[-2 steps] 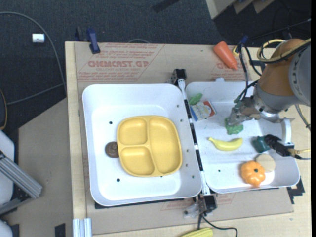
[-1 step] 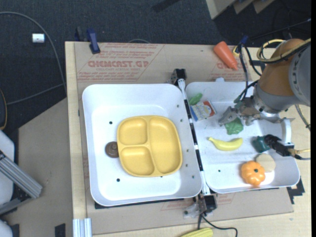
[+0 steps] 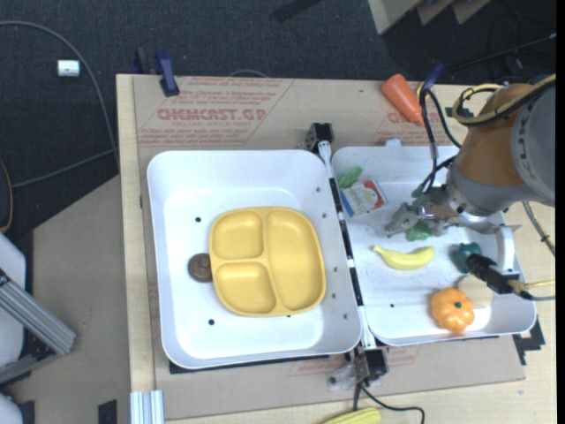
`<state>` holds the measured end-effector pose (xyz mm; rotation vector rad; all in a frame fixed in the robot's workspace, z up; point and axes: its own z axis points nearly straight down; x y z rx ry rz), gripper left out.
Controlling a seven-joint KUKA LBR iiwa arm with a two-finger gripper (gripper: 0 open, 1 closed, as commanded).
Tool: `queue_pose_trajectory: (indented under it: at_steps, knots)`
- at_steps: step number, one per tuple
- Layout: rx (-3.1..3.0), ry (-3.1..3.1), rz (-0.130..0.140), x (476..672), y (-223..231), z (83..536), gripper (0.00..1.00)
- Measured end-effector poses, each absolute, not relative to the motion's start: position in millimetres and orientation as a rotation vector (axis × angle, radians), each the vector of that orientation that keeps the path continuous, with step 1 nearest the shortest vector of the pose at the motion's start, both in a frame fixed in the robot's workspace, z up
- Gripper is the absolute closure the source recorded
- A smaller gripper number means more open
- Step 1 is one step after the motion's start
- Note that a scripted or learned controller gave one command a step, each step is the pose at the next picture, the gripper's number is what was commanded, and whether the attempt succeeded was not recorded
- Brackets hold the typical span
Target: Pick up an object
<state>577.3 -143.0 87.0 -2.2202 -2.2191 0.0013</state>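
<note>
Green object [image 3: 418, 231] lies in the right bin [image 3: 397, 329], toward its twelve-o'clock side, directly beneath the gripper [image 3: 408, 222]. It looks small, light and probably hard plastic, so a pinch across its narrow middle should do, though it could skid. Whether the gripper is clenched or released, I cannot tell. At six o'clock from it lies the banana [image 3: 404, 256]; the orange pumpkin [image 3: 451, 310] sits toward five; a packet [image 3: 362, 198] at ten. The yellow tray [image 3: 265, 261] fills the left bin [image 3: 177, 325].
</note>
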Motion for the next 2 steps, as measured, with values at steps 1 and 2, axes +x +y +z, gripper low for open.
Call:
queue_pose_trajectory:
  at_steps: [1,2]
  knots:
    - [-2.224,-2.223,0.0,609.5,-200.6,85.1,0.0]
    - [-2.218,-2.221,0.0,581.8,-128.8,84.6,0.0]
